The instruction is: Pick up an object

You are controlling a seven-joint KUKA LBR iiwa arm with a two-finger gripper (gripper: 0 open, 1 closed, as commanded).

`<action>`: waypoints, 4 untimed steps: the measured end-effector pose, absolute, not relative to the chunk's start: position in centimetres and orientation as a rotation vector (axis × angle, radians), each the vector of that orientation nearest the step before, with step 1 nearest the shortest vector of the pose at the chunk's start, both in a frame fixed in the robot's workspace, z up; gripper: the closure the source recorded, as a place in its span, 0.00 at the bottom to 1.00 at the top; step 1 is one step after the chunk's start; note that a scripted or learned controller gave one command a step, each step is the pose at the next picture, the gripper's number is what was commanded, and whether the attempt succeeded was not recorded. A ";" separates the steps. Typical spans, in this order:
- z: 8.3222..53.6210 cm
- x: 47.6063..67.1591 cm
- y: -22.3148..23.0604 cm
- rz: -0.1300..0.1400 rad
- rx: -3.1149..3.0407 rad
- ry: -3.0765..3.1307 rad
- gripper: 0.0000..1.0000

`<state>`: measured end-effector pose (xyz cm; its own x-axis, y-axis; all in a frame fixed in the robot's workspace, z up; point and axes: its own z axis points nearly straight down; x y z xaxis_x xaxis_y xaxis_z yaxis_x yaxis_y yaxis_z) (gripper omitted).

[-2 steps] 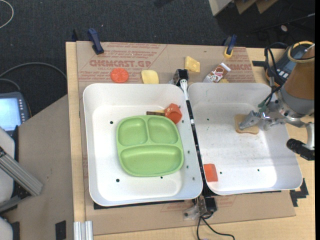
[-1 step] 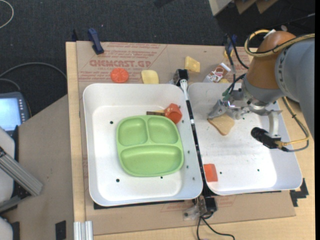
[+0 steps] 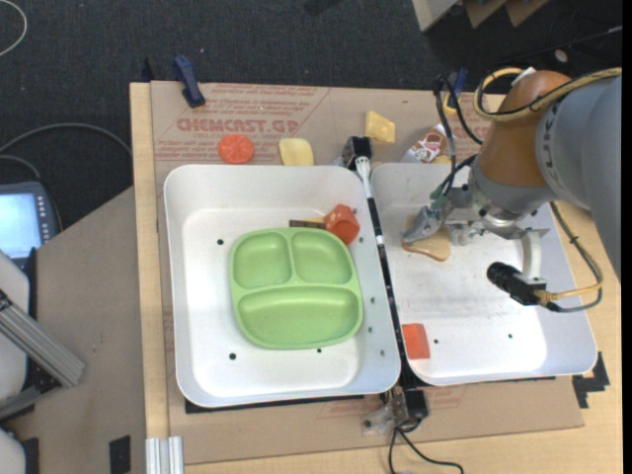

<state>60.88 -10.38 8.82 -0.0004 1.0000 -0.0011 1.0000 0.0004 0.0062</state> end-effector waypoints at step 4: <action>8.4 51.7 -13.6 0.002 2.214 2.220 0.00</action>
